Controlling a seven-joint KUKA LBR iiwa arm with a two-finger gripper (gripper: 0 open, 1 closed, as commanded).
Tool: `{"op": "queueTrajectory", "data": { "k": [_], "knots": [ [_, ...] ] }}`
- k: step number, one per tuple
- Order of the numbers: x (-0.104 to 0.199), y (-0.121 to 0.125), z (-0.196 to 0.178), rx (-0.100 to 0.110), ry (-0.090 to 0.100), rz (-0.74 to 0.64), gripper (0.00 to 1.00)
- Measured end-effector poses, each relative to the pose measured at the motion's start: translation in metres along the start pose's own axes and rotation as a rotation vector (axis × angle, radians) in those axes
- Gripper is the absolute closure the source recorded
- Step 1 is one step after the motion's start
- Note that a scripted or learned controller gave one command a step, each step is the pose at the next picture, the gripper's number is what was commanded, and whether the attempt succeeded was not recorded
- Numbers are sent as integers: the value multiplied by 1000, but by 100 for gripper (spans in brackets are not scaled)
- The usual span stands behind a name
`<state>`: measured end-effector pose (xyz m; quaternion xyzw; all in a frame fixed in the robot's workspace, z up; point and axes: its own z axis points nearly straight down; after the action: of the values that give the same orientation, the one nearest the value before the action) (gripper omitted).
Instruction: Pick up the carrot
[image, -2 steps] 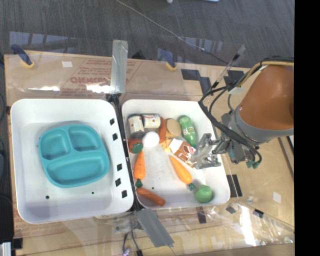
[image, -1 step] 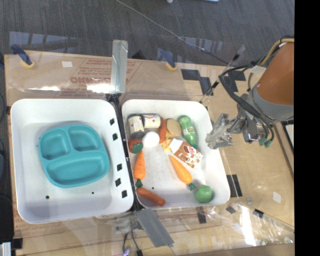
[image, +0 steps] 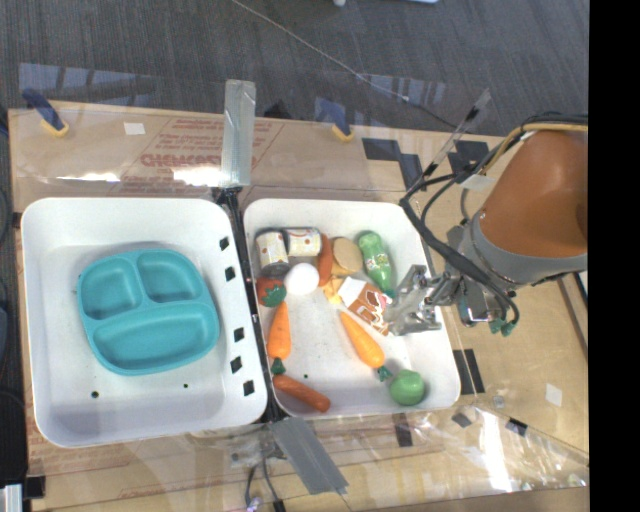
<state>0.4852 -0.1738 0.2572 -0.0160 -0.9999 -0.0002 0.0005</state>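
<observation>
On my far left sits one teal tray (image: 148, 308), alone in the left bin (image: 40, 330). In the right bin (image: 425, 250) I count two carrots: one (image: 279, 332) by the left wall, another (image: 362, 341) mid-bin, just left of my claw (image: 412, 305). I am on the approach, I judge, holding nothing; whether my fingers stand apart I cannot tell. Next I must shift left over the nearer carrot and descend. One green apple (image: 407, 386) lies below it.
</observation>
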Motion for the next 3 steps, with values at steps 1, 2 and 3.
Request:
{"op": "queueTrajectory", "data": {
  "k": [1,2,3],
  "knots": [
    [-42,-36,-7,2,-3,263,100],
    [-34,4,1,0,0,-93,100],
    [-52,57,-22,1,-4,232,100]
  ]
}}
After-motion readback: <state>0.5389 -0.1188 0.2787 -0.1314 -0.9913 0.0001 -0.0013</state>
